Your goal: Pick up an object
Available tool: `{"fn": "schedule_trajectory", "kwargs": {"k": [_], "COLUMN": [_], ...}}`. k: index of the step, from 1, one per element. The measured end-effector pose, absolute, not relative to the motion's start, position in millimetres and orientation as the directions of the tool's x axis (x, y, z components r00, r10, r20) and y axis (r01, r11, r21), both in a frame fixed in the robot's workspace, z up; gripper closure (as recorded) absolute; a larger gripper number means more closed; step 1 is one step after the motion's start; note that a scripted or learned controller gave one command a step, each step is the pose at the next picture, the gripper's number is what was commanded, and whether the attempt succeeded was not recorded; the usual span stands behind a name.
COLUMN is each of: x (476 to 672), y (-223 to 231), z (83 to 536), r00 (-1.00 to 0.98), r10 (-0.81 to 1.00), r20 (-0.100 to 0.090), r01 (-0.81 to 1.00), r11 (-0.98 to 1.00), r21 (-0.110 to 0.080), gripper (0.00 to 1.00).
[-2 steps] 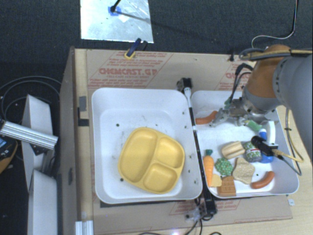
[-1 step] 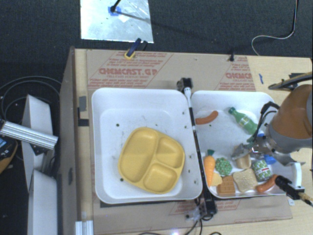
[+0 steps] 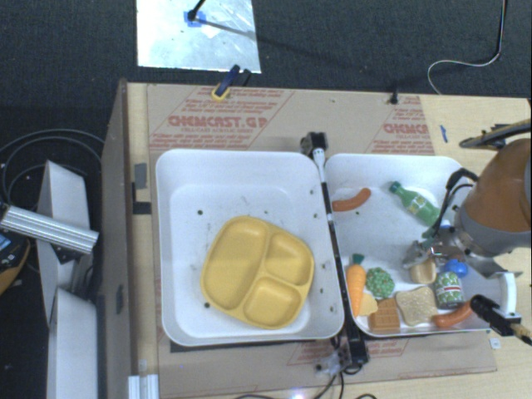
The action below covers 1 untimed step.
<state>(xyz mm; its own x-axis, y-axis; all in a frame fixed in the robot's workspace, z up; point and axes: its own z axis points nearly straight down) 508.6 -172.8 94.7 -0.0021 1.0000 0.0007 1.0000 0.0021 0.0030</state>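
Reaching in from the right, gripper low in the right bin, among the toy food near its right wall. Cannot tell how the gripper stands or whether anything is held; pick judged not yet done, lift left to do. In that bin: one sausage, one green bottle, one carrot, one broccoli, one bread slice, one can. In the left bin: one yellow divided plate.
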Motion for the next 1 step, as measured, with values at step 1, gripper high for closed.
{"fn": "schedule_trajectory", "kwargs": {"k": [1], "x": [496.8], "y": [-80.6], "z": [184.9], "r00": [-0.005], "r10": [1.0], "r20": [0.001], "r01": [1.0], "r11": [0.005], "r21": [0.004], "gripper": [1.0]}}
